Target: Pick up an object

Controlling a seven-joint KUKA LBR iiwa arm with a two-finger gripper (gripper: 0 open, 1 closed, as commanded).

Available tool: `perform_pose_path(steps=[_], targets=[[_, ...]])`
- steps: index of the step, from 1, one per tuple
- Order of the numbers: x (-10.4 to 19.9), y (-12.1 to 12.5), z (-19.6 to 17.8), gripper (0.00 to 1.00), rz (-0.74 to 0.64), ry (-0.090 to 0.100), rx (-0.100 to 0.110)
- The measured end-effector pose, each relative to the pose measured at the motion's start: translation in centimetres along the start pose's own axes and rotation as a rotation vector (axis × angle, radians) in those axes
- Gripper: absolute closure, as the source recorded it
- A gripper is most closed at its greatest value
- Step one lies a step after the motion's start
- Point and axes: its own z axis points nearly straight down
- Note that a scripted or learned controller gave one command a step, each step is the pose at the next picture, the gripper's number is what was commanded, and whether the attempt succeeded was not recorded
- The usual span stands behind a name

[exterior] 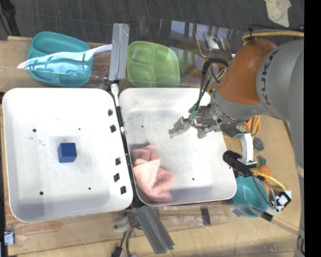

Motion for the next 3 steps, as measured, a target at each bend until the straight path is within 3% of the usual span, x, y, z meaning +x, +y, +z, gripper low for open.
perform_pose_path(steps=[1, 2, 3], targets=[[5.6, 0.0, 11.4, 0.0, -0.063, -0.001, -0.003], [4.1, -6.5, 11.4, 0.0, -0.073, 0.0, -0.004], [4.1, -6.4, 10.4, 1.0, -0.079, 0.0, -0.005]])
